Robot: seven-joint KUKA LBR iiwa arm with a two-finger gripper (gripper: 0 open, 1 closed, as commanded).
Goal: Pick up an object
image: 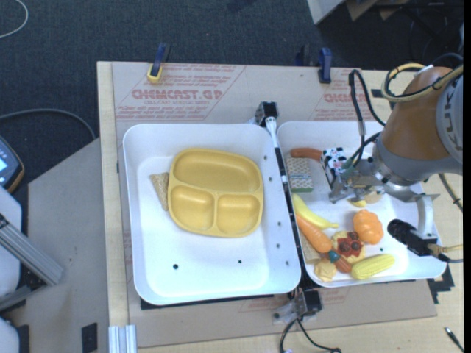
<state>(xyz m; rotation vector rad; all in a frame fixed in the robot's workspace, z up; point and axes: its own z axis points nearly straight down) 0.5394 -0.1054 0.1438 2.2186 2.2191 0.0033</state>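
My gripper (343,189) hangs low over the middle of the right bin (422,271), with the grey and orange arm reaching in from the right. Just left of it lie a green checkered block (299,173) and a brown sausage (305,154). A small black and white toy cow (335,157) stands just behind the gripper. In front of it are a banana (312,215), a carrot (314,235), an orange fruit (368,226) and a corn cob (373,265). Nothing shows between the fingers.
The left bin (147,256) holds a yellow divided plate (215,191) with a tan bread slice (160,186) poking out from under its left side. Several small toy foods (344,250) crowd the right bin's front. A black divider (283,197) runs between the bins.
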